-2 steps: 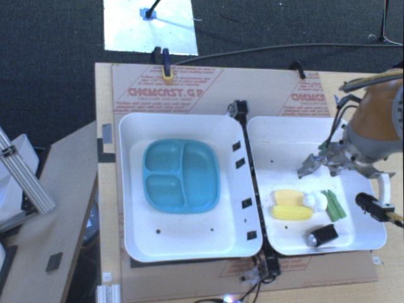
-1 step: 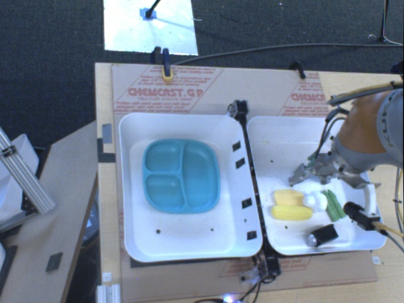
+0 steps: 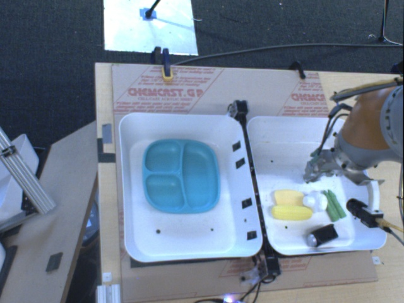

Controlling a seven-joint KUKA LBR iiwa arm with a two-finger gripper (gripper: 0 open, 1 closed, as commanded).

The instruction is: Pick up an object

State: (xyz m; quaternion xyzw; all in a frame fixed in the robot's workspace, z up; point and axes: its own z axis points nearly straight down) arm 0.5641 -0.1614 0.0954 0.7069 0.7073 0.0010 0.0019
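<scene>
The grey two-finger hand [image 3: 314, 169], its opening impossible to tell, hangs above the yellow plastic banana [image 3: 291, 213] near the right bin's [image 3: 278, 134] front edge (probably light, stiff, slippery; grip mid-length).

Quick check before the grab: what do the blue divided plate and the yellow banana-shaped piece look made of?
The blue divided plate looks like moulded plastic: one even colour, soft sheen, rounded compartment ridges. The yellow banana-shaped piece also seems plastic, probably toy food: flat uniform yellow and smooth, though too small to be sure.

Blue divided plate [image 3: 182, 175] in left bin [image 3: 136, 169]
</scene>
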